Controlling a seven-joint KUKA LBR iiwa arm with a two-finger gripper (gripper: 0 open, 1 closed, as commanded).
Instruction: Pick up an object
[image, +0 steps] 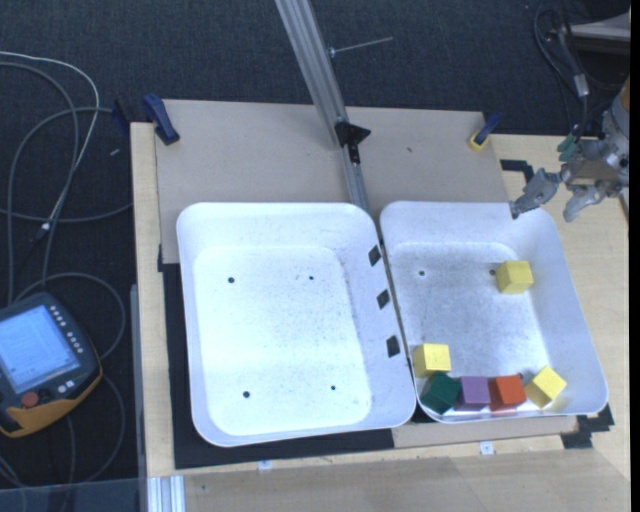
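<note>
We log the gripper (553, 203) spread wide, holding nothing, above the right bin's (570, 300) far corner. Inside: one yellow block (514, 276) mid-bin; yellow (433, 358), green (440, 392), purple (474, 390), red (507, 391), yellow (548, 385) blocks along the near edge.

no legible txt, pendant screen (38, 345) too blurry to read
</note>
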